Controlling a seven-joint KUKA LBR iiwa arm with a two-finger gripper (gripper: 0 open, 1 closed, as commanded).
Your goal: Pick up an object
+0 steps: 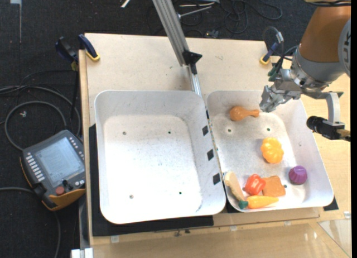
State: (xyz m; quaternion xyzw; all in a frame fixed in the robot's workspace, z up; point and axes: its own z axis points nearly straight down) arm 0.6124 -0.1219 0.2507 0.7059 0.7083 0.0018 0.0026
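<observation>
The right bin (312, 151) holds several toy foods. An orange-brown drumstick (243, 113) lies near its far wall. A yellow pepper (271, 151) sits in the middle, and a purple piece (298, 175) lies toward the right wall. At the front lie a red pepper (254, 184), an orange block (274, 186), a carrot (261, 201) and a pale beige piece (234, 184). My gripper (268, 103) hangs at the far side of this bin, just right of the drumstick's thin end. Nothing shows between its tips.
The left bin (148, 153) stands beside the right one. A slanted metal strut (170, 19) crosses above the bench to the divider between the bins. Clamps (89, 47) sit at the bench's far corners. A teach pendant (53, 165) lies on the floor at left.
</observation>
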